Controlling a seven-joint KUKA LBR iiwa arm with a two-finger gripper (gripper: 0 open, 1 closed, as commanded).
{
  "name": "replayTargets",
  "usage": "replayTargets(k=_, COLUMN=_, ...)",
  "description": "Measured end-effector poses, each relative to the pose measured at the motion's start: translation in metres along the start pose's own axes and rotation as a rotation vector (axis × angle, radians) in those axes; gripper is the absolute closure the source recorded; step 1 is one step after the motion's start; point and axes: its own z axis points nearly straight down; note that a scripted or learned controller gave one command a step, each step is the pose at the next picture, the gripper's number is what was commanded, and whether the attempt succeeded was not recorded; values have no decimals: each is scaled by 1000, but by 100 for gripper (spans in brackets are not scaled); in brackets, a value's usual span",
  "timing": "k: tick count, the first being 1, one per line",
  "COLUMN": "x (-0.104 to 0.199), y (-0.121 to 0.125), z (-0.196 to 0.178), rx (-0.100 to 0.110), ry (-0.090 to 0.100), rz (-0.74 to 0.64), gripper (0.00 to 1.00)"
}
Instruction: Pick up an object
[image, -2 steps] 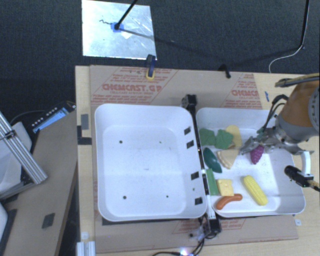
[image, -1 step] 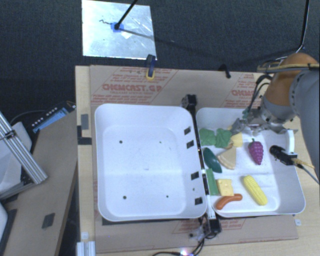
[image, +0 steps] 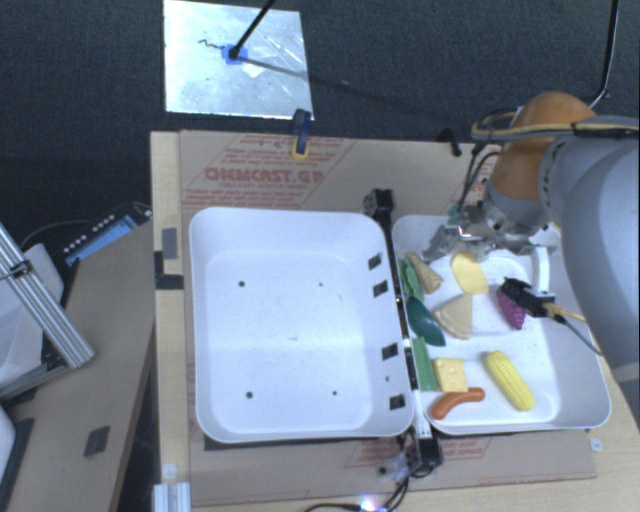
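Over the right bin (image: 590, 405): your pincer (image: 458, 236), fingers too blurry to tell.
Yellow toy (image: 469, 273): just below your pincer.

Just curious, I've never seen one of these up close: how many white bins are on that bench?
2. The left bin sits mid-bench; the right bin lies beside it, holding toy food, with the arm reaching over its far end. Nothing suggests a hidden third.
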Motion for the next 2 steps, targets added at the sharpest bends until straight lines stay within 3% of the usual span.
replayTargets(k=1, x=-2, y=0, z=-11, rx=-2, ry=-1, rz=0, gripper=100)
replayTargets(k=2, x=57, y=1, z=-237, rx=-9, ry=1, rz=-2, gripper=100)
